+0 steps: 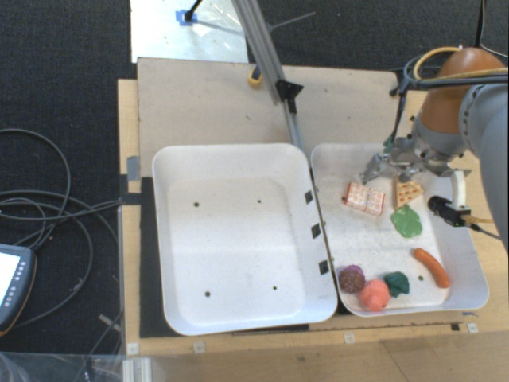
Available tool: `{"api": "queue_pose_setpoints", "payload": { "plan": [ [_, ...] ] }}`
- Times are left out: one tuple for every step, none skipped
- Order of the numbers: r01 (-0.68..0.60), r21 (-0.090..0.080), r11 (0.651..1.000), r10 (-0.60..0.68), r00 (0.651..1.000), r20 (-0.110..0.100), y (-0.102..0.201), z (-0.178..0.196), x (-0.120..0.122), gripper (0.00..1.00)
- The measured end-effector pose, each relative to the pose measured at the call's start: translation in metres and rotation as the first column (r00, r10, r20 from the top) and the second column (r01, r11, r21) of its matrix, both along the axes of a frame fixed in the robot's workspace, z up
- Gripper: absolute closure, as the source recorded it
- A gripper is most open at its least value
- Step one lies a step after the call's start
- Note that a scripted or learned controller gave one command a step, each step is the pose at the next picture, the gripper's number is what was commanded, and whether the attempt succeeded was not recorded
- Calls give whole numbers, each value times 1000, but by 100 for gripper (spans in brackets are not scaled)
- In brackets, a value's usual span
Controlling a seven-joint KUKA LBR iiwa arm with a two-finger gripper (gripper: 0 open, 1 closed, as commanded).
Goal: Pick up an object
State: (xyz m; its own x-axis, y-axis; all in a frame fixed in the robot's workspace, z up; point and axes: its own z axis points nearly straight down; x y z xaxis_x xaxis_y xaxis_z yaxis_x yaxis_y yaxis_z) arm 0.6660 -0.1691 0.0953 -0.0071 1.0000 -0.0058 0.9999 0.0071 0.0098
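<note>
Desk [207, 102]: two white bins are carried side by side.

Left bin [238, 237]: a bare floor with a few small dark holes is seen.

Right bin [469, 281]: seven items are held.
- Pink block [365, 199], near the bin's upper left, tilted.
- Waffle [408, 192], just right of the block, apart from it.
- Green leaf [407, 222], just below the waffle.
- Sausage [431, 267], orange, lying at a slant near the right wall.
- Purple ball [351, 278], at the near edge.
- Red ball [374, 294], touching the purple ball's lower right.
- Dark green piece [396, 283], just beside the red ball.

Arm [469, 106]: grey with an orange band, reached in from the right over the bin's far end.

Pincer [395, 165]: hung above the far part of the right bin, between block and waffle and just beyond them. Fingers are spread wide; nothing is seen between them.

A black tablet [12, 281] and cables [48, 205] are noted on the floor at left.
</note>
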Motion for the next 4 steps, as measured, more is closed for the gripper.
{"api": "queue_pose_setpoints", "payload": {
  "plan": [
    [-3, 0, 1000, 3, 1000, 8, 0, 14, 3, 100],
    [0, 4, 1000, 0, 1000, 0, 6, 78, 7, 100],
    [1, 4, 1000, -1, 1000, -3, 6, 125, 9, 100],
    [-2, 7, 1000, 2, 1000, -8, 53, 137, -15, 100]
  ]
}}
